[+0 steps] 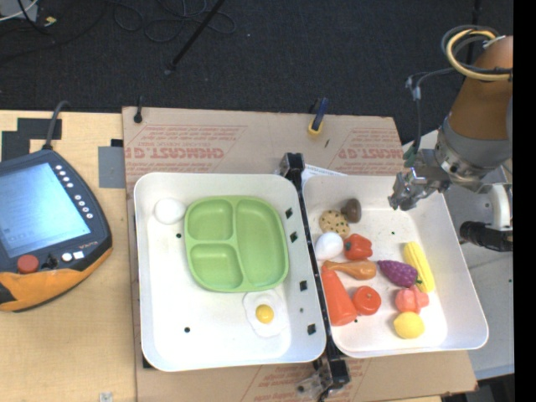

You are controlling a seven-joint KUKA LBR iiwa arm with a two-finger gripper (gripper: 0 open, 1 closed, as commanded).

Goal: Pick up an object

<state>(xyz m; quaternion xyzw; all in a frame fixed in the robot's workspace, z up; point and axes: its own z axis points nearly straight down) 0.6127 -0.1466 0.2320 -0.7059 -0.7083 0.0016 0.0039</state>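
A: Camera view: the arm's dark metal two-finger claw (404, 193) hangs over the far right corner of the right shallow white plastic bin (459, 249). Whether its fingers are apart or together I cannot tell; nothing shows between them.

B: What lies closest to it?

A: Just down and left of the claw, a small dark brown rounded lump (352, 209) touches a flat speckled tan cookie (333, 221). Further down that way sit a smooth white egg (328, 245) and a glossy red pepper with a green stem (358, 246).

B: And straight below the claw?

A: A ribbed yellow corn cob (418, 265), a knobbly purple eggplant-like piece (397, 271), and an orange-brown drumstick (352, 268). Beyond those, farthest from the claw in that bin, are a tapered orange carrot (337, 298), a round red tomato (367, 300), a pink lumpy fruit (409, 299) and a smooth yellow lemon (408, 326).

B: The other bin?

A: Well left of the claw, the left white bin (159, 308) holds a matte light-green three-compartment plastic plate (235, 243), a flat fried egg with a yellow yolk (265, 314) touching the plate's near edge, and a white ball (168, 211) at its far left.
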